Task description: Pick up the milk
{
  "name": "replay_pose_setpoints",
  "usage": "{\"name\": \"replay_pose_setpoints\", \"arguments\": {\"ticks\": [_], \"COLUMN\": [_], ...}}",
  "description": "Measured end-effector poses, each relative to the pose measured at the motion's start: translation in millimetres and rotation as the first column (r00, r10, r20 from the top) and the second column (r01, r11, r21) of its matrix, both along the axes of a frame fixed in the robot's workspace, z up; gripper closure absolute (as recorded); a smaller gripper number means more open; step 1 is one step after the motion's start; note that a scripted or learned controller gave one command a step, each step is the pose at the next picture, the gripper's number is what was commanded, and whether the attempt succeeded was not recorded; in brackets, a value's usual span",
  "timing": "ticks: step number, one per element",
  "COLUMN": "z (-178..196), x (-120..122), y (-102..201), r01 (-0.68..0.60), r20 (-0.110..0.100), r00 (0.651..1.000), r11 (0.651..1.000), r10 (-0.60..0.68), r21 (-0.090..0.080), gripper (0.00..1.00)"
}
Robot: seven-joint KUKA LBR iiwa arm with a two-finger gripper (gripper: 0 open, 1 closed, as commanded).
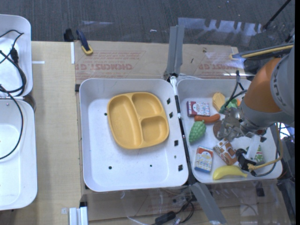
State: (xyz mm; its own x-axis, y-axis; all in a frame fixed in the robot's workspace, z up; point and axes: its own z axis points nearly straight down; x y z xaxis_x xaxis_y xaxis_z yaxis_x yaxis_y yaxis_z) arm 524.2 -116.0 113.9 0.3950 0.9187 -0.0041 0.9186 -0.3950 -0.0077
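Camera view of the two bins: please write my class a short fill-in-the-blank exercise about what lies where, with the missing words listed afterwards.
1. The yellow divided plate lies in the ____ bin.
2. The plate has ____ compartments.
3. The banana lies at the near edge of the ____ bin.
4. The bumpy fruit beside the red carton is ____ in colour.

Missing words: left; three; right; green

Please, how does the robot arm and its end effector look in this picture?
The arm is grey and rounded, with a broad orange band above the wrist. Below it, the end effector is dark grey metal, and black cables run beside it.
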Motion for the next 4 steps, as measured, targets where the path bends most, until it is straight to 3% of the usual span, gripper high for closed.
{"name": "replay_pose_setpoints", "arguments": {"ticks": [1,2,3,4], "z": [0.0,-20.0,-9.2,100.3], "x": [-0.1,-44.4,-41.4,-35.3], "y": [0.0,-36.5,-37.8,44.3], "r01": [0.0,-0.02,-0.019,-0.215], "r20": [0.0,0.01,0.019,0.007], "r00": [1.0,1.0,1.0,0.977], "r11": [1.0,1.0,1.0,0.977], "r10": [0.0,0.02,0.019,0.215], "r21": [0.0,0.01,0.005,0.0], "gripper": [0.0,0.0,1.0,1.0]}}
